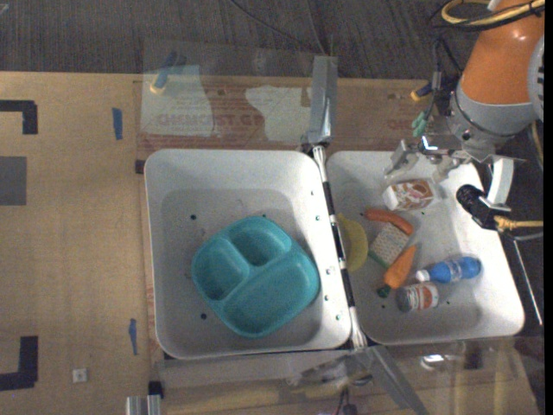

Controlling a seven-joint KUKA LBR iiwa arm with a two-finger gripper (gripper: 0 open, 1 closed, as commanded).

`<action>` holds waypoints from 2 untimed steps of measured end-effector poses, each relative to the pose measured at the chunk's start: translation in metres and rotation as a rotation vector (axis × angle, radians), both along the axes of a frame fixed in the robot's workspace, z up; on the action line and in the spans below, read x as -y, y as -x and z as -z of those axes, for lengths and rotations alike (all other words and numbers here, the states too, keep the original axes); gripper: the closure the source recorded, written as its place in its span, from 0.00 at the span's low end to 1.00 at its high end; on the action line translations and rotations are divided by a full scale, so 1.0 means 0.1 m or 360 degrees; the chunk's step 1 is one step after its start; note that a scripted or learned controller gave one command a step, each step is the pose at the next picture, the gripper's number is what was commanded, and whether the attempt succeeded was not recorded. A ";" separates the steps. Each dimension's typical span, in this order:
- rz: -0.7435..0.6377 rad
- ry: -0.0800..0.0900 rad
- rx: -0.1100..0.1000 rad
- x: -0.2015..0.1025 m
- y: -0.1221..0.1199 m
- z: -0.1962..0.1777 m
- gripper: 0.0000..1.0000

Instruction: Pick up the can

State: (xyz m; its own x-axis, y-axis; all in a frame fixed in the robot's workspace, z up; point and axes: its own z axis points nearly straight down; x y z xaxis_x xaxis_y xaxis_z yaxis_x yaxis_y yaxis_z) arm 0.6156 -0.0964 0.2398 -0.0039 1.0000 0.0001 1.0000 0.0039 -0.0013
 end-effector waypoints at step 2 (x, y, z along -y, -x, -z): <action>-0.0115 0.0014 0.0052 0.53 -0.29 1.27 0.00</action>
